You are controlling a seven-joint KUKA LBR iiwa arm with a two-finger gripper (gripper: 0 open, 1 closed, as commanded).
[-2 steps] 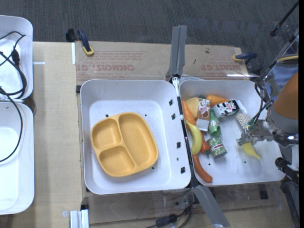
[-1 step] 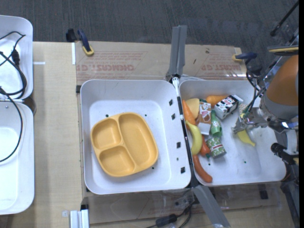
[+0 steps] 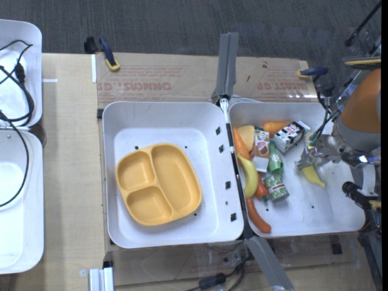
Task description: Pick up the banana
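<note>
A yellow banana lies lengthwise against the left wall of the right bin, among other toy food. My gripper hangs over the right half of that bin, well to the right of the banana and apart from it. A smaller yellow piece lies on the bin floor just below the gripper; I cannot tell whether it is touched. The orange band of the arm shows at the right edge.
Near the banana lie a green can, an orange carrot, a red-and-white box and a black-and-white carton. The left bin holds a yellow divided plate. Cables run beside the arm.
</note>
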